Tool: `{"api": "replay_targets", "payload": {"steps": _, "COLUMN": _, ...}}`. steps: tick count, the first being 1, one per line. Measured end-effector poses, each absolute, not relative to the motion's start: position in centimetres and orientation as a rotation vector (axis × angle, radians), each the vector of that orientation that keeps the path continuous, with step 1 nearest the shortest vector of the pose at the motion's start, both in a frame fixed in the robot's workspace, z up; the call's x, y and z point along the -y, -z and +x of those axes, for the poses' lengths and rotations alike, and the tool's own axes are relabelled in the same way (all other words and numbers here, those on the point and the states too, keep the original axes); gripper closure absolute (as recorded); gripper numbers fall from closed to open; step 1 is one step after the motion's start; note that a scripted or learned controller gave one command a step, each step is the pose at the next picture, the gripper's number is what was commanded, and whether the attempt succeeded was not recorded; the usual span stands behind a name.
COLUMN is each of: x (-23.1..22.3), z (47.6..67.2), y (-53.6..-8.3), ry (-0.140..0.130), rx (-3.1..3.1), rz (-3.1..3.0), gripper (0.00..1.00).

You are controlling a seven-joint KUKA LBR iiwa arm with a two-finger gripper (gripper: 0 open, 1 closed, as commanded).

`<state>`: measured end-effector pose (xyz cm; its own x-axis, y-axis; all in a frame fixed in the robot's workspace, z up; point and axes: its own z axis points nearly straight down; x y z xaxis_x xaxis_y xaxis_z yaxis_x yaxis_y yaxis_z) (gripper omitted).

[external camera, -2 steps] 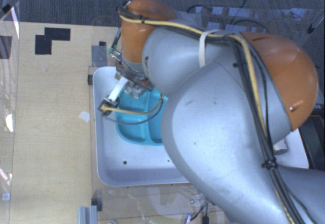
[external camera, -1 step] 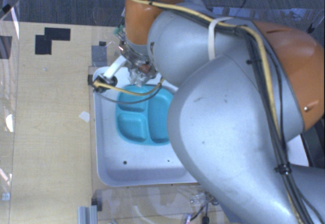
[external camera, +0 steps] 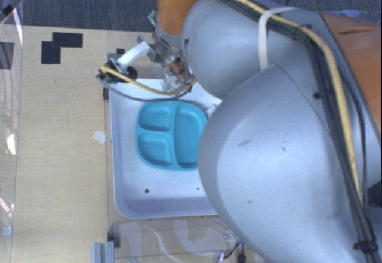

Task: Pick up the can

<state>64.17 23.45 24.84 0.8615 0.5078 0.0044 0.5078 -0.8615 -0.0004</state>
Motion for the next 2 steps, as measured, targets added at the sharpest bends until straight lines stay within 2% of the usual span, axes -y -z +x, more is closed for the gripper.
{"api": "replay_targets", "payload": {"steps": 1, "x": -23.4, "z": 65.3, "y": -16.8, "ry": 0.005, "rx": 0.330, "rz": -3.121, "gripper": 1.00}}
{"api": "replay_targets", "payload": {"steps": 2, "x": -23.5, "z": 61.5, "y": -26.3, "ry": 0.006, "rx": 0.590, "rz": -3.085, "gripper": 1.00}}
